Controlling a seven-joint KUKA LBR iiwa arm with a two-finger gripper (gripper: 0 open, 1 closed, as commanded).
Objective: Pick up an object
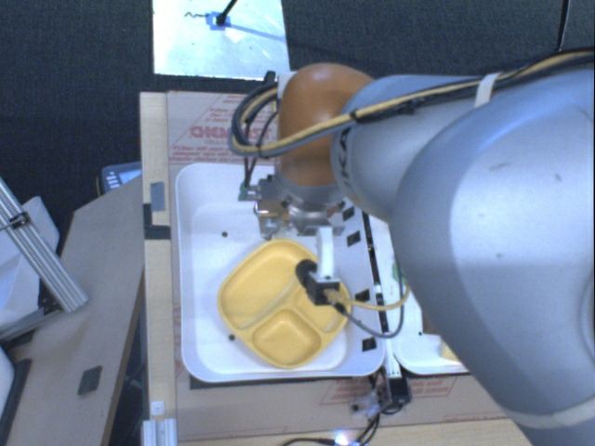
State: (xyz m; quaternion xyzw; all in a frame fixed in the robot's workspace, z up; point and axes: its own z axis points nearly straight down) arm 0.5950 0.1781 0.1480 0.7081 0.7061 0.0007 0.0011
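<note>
We see a yellow plate [265, 297] in a white bin [204, 240], a grey arm [483, 203] with an orange band [311, 110], and red lettering [209, 130] on the tan counter [154, 147].

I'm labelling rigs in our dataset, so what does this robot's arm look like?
The arm is thick, rounded and smooth grey, with a glossy orange band above the wrist. Yellow and black cables run along its upper side, held down by a white strap, and they loop out beside the orange band.

Robotics lab, grey arm [483, 203], white bin [203, 242], cardboard-lined bench [158, 295]
</note>
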